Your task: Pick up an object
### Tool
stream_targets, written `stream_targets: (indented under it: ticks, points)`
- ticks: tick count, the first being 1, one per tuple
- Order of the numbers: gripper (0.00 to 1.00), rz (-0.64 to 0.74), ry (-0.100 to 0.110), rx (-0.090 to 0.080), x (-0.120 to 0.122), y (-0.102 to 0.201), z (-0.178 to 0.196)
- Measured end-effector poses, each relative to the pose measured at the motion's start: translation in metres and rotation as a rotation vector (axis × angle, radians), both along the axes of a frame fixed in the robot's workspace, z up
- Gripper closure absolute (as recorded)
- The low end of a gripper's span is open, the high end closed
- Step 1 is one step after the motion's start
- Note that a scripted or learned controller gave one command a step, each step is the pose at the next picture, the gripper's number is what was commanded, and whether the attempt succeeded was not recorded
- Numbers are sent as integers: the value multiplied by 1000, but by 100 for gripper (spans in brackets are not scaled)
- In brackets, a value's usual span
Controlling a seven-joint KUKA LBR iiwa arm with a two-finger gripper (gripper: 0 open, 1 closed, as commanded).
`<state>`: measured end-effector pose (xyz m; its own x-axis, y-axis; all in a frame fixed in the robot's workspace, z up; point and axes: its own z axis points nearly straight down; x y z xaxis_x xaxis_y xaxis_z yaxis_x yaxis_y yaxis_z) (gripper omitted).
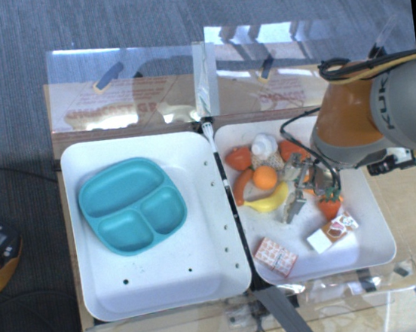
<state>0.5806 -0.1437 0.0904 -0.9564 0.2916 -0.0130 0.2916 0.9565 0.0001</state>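
The worktop (43,244) is being occupied by two white bins side by side. The left bin (207,275) is being taken up by a teal divided plate (131,204). The grey arm (372,113) with its orange band is being reached over the right bin (370,242). The gripper (298,204) is being lowered into a cluster of toy food, just right of the banana (267,201). The fingers are pointing down beside it, but their spread cannot be told, and nothing is seen gripped. An orange (265,177) is lying just above the banana, a patterned box (275,257) well below it, and a small carton (340,225) to its lower right.
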Motion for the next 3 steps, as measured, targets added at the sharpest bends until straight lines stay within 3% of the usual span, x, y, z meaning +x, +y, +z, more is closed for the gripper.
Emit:
stream_targets:
  ticks: [1,2,3]
  points:
    - [0,-65,6,-1,30,34,0]
    - [0,-134,-3,3,-3,42,0]
    - [0,-104,60,-1,57,36,0]
